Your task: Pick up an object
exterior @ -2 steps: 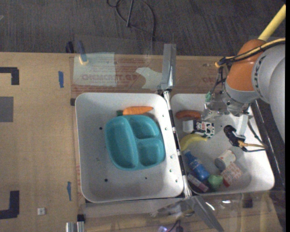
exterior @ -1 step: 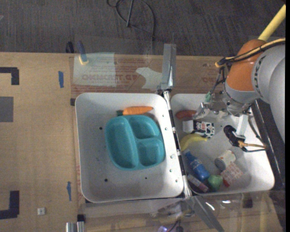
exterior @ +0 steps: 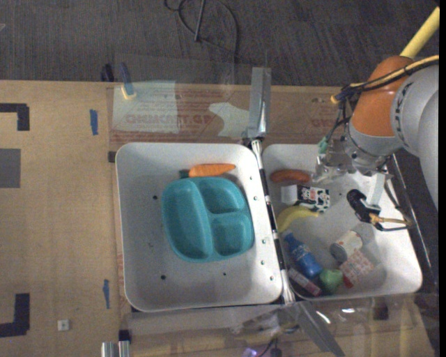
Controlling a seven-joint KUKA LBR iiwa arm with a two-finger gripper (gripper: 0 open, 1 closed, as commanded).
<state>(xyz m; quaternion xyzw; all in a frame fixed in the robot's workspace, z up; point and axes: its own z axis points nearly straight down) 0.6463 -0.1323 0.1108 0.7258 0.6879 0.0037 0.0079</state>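
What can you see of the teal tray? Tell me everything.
The teal tray is a rounded, glossy, plastic-looking dish with three compartments, one long and two smaller. It lies flat, slightly askew, near the middle of the left bin. A carrot lies along its far edge, seemingly touching it.

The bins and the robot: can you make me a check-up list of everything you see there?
Surface: wooden bench with two white bins.
Job's things: right bin holds banana, blue bottle, hot dog, cow-patterned toy.
Clutter: left bin holds teal divided tray, carrot.
Hand: hand over right bin's far side.
Cables: black cables on floor; yellow cable by arm.
Surroundings: grey carpet.
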